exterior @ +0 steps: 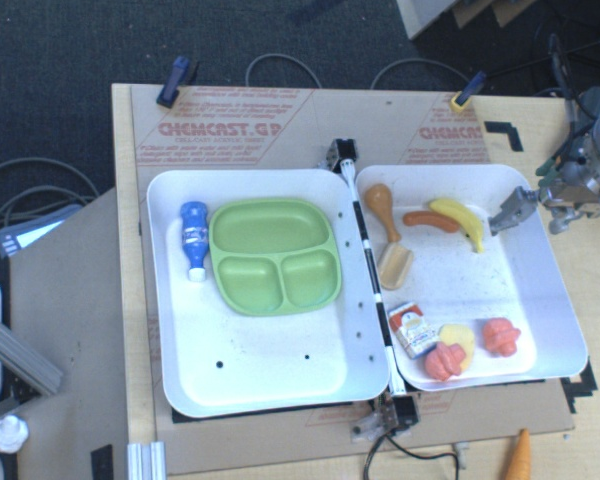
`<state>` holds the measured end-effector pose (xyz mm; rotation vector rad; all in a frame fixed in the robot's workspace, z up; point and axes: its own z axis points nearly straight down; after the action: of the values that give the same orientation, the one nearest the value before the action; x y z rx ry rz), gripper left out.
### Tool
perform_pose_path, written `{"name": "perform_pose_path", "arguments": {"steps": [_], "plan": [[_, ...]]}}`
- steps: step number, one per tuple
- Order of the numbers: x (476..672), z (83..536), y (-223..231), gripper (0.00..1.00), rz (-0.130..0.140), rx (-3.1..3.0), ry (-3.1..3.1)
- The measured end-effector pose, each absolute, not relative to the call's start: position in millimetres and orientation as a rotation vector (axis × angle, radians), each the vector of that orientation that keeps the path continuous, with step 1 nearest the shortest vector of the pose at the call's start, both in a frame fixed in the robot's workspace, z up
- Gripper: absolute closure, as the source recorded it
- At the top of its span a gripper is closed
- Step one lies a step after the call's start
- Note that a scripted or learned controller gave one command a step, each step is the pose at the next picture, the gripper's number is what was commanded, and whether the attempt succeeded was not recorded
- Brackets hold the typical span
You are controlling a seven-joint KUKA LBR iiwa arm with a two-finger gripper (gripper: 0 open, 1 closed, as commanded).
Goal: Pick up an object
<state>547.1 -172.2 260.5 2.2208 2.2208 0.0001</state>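
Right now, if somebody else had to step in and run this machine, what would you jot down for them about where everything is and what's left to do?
End effector: at the right bin's far right rim, beside the yellow banana; nothing seen between its fingers, open or shut unclear.
Right bin: banana, orange sausage, brown drumstick, tan bread piece, red-and-white carton, red, yellow and pink toy foods near the front.
Left bin: green divided plastic plate, blue bottle.
Done: nothing lifted.
Left: grasp and lift one object; the banana looks closest.
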Motion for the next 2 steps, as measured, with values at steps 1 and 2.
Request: {"name": "perform_pose_path", "arguments": {"steps": [1, 2], "plan": [[579.4, 146, -198, 0.0, -0.002, 2.223, 2.222], [639.6, 154, -170, 0.0, 0.002, 2.219, 2.222]]}}
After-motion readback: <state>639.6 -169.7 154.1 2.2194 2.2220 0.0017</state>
